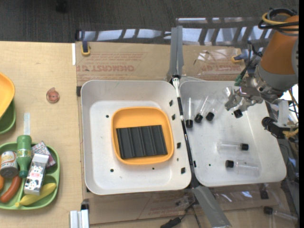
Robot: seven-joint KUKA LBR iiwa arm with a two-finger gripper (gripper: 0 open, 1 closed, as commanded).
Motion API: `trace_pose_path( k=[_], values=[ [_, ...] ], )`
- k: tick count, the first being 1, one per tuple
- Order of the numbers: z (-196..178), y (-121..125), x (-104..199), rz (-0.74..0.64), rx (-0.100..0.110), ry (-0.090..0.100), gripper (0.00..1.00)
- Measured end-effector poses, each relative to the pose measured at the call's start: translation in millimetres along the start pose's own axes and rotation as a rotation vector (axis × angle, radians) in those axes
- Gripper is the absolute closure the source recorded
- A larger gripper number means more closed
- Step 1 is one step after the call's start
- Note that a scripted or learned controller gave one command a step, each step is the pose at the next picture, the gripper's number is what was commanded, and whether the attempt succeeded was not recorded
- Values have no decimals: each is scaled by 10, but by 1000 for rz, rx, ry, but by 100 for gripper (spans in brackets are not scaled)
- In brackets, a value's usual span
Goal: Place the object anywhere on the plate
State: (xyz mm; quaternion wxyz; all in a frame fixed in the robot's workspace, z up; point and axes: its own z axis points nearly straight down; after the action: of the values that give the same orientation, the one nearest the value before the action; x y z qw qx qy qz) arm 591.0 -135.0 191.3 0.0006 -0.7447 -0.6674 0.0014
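An orange plate (141, 116) lies in the middle of the left bin (95, 127), and a black ribbed slab (142, 142) covers most of it. In the right bin (266, 170) lie several clear tubes with black caps: three near its left wall (199, 111), one in the middle (233, 147) and one nearer the front (241, 165). My gripper (236, 104) hangs over the back right part of the right bin. A small black cap (238, 112) sits just below it; whether that tube is gripped is unclear.
The divider between the bins (183, 127) runs front to back. On the wooden table at the left stand a green tray of toy food (47, 191), a yellow bowl (4, 96) and a small pink disc (52, 96). Cardboard (123, 63) lies behind the bins.
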Motion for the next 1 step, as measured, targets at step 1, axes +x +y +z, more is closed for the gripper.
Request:
trace_pose_path(
  k=[1],
  values=[
    [-159, 644, -182, -301, -3, -2, 100]
  ],
)
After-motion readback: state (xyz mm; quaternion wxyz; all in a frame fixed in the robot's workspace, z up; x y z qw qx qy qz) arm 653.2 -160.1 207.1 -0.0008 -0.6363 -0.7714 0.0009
